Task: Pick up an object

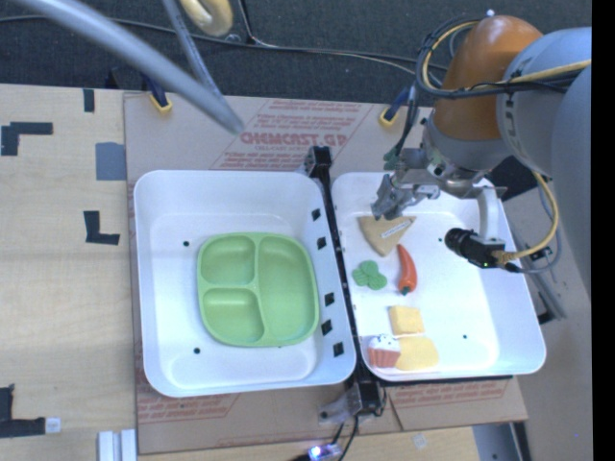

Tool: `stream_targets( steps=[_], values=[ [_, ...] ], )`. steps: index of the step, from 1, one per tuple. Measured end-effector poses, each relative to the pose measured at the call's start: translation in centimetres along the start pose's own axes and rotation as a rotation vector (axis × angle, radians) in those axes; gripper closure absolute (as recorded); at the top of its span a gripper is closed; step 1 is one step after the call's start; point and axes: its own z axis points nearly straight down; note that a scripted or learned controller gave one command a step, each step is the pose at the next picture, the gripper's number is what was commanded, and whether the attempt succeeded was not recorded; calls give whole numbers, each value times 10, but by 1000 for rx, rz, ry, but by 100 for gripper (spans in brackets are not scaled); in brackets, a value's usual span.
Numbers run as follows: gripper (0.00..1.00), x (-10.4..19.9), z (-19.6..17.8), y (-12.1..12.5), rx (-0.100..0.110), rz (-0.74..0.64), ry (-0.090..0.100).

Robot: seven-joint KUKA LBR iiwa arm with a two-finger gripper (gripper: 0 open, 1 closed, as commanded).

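Observation:
My gripper (391,203) hangs over the far part of the right bin (500,339), just above the far corner of a tan wedge-shaped piece (385,232). Below that lie a red chili pepper (407,269) and a green leafy piece (369,277). Nearer the front edge sit a yellow cheese square (405,320), a pale yellow round piece (419,354) and a small red and white cake slice (383,352). The gripper's tips sit low against the wedge and are hard to tell apart.
A green divided plate (258,288) lies in the left bin (163,209). A black divider clip line (332,257) runs between the bins. A black cable fitting (473,246) hangs from the arm over the right bin's far right side.

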Motion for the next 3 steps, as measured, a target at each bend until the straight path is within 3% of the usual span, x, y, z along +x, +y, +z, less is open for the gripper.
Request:
stream_targets(
  steps=[1, 3],
  values=[
    [100, 51, -10, 6, 0, 0, 0],
    [100, 156, 9, 26, 0, 1, -2]
  ],
)
